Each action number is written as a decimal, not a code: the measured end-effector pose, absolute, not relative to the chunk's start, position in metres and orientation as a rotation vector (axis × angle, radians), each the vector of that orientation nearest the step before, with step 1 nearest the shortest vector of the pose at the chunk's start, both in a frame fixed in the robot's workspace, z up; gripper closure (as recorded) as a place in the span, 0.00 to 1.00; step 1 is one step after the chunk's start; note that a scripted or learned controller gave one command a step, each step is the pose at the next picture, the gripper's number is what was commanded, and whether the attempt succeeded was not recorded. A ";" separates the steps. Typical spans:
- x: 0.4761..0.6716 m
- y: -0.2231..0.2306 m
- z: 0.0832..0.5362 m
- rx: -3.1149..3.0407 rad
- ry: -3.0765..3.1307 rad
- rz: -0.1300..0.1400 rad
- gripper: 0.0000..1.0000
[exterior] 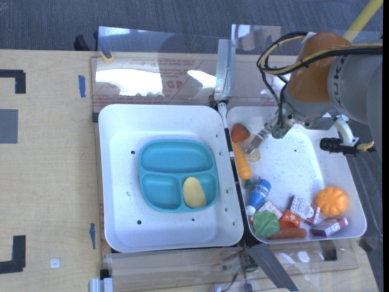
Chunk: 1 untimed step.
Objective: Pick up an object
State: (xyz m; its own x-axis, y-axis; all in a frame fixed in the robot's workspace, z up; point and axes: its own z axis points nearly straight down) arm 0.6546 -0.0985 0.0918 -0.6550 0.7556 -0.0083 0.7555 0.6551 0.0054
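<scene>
My gripper (254, 142) reaches into the upper left part of the right bin (304, 157), low over the bin floor. Just to its left lies a small red-orange object (240, 132), and below it a long orange piece (243, 164) rests against the bin's left wall. Lower down are a blue bottle (259, 193), a green object (265, 224), a red piece (290, 233), a white and red box (299, 207) and an orange pumpkin shape (331, 201). Nothing can be seen held in the gripper.
The left bin (115, 163) holds a blue divided plate (173, 160) with a yellow oval object (194, 192) in its lower right section. A metal divider (223, 72) and clear panels stand behind the bins. Black cables (273, 50) loop above the wrist.
</scene>
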 end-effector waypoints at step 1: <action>0.663 -0.101 0.091 1.366 2.843 -0.002 0.00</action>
